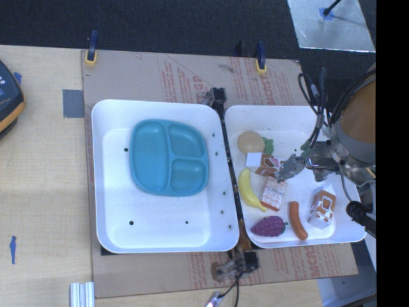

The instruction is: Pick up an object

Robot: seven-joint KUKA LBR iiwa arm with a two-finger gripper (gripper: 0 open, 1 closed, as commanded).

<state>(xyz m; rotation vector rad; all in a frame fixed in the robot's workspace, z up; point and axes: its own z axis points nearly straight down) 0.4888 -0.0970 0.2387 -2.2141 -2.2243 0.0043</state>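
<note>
My fingers (289, 169) sit low in the right bin (291, 115), just above the red-and-white packet (273, 194) — whether they are open or closed, I cannot tell. Around that packet lie a banana (250, 191) to its left, a grape bunch (269, 226) and a sausage (297, 220) nearer the front wall, and a second packet (323, 208) on the right. A round bun (250, 142) rests toward the rear. The left bin (108, 190) carries a blue divided plate (169, 157).
</note>
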